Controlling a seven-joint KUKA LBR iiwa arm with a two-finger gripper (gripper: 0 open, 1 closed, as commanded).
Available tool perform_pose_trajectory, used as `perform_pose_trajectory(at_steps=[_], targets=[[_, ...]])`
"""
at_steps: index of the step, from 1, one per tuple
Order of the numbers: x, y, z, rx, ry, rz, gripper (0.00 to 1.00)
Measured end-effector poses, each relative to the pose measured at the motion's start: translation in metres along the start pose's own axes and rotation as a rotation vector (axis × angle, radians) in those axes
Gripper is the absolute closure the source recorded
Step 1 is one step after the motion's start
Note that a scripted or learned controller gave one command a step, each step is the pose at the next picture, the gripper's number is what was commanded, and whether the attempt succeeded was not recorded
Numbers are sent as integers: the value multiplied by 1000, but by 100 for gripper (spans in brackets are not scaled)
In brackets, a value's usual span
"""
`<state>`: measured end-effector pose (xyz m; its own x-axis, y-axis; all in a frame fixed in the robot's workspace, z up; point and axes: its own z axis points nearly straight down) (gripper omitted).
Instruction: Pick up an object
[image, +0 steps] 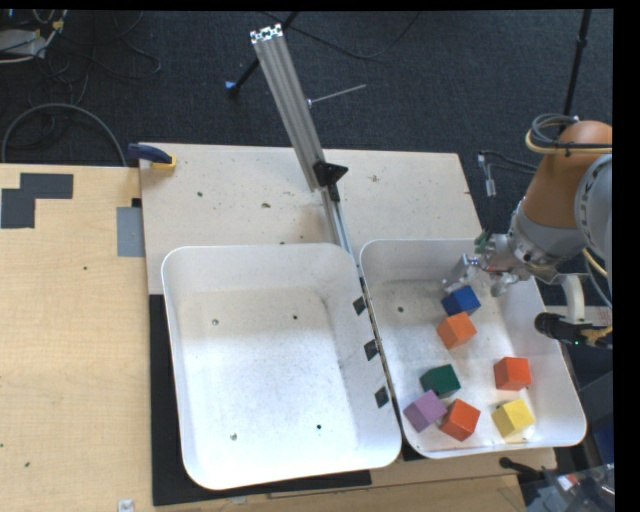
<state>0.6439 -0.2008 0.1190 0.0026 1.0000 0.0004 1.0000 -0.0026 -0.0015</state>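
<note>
White plastic dominates the lower frame: two shallow bins sit side by side, the left bin larger in view, the right bin holding every loose block. From the right edge of the frame the arm reaches in, its orange band above the grey wrist, and the gripper hangs over the upper middle of the right bin.

The blocks lie in two groups. Just below the gripper is a blue cube, its top corner close under the metal tips, and touching it lower down is an orange cube. Further toward the bottom of the frame sit a red-orange cube, a green cube, a purple cube, another orange-red cube and a yellow cube.

Whether the tips are spread or closed I cannot tell at this size; nothing is visibly held between them.

The blue cube looks like the nearest candidate. To take it well, I judge the wrist should come straight down with the tips straddling two opposite flat faces, not a corner, since the cube sits turned at an angle. The orange neighbour touches one side, so the tips should close across the free faces to avoid wedging both blocks.
</note>
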Motion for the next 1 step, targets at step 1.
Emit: perform_pose_trajectory(at_steps=[1], targets=[[11, 7, 15, 2, 1, -4, 0]])
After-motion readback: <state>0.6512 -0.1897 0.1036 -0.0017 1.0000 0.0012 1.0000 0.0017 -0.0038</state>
